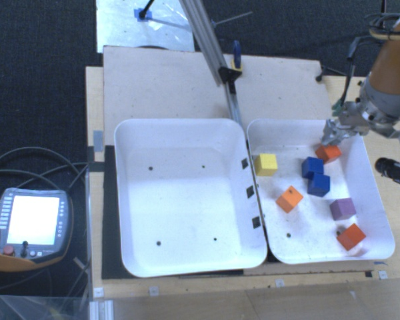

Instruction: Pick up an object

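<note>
Far left, off the bench's left edge: one handheld control pendant (28, 229) with a pale screen, its cable looping behind it. On the bench (187, 79), two white bins side by side. Left bin (130, 145): no blocks in it, just a few small dark spots on its floor. One slanted metal pole (203, 29) crosses from the top edge down to the seam between the bins. Right bin (380, 232): seven blocks counted. One yellow block (265, 164) near the bin's left wall, toward the far edge. One light orange block (289, 199) mid-floor, tilted on a corner. Two blue blocks, the upper (313, 167) and the lower (319, 184), touching each other at the centre. One purple block (343, 209) toward the right wall. Two red-orange blocks: one (351, 237) near the bin's near right corner, the other (329, 153) near the far right corner, directly under the gripper. One gripper (333, 137) on the grey arm with orange band (393, 65), entering from the right edge, wrist tilted down over the far right corner of the right bin. Fingertips sit at or against the top of that far red-orange block; whether the fingers are apart, together or clamped on the block cannot be told, since the tips blur into it.
</note>
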Motion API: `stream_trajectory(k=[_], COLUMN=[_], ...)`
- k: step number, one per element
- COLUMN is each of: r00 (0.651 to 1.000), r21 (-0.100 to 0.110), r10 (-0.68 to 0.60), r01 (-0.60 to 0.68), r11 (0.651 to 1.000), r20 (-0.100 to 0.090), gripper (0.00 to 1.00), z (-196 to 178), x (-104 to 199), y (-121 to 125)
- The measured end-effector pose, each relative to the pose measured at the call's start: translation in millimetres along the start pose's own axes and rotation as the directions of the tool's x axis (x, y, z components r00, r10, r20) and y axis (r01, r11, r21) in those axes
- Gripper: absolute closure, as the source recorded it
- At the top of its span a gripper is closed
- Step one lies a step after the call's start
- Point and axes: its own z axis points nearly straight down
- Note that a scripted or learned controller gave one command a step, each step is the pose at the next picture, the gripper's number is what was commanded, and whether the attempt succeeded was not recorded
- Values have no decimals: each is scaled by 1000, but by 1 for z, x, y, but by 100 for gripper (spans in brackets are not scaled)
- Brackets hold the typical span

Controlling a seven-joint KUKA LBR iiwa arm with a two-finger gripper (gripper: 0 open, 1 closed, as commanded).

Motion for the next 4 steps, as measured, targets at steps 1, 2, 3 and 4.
stream_trajectory(k=[1,2,3,4], r00=[1000,1000,1000,1000], r21=[2,6,8,8], r10=[1,-4,-3,-4], r01=[-1,4,3,4], r11=[1000,1000,1000,1000], r20=[0,-3,-4,-4], gripper=[100,100,100,100], z=[-54,-59,-52,-47], x=[0,54,103,156], y=[2,1,-12,-23])
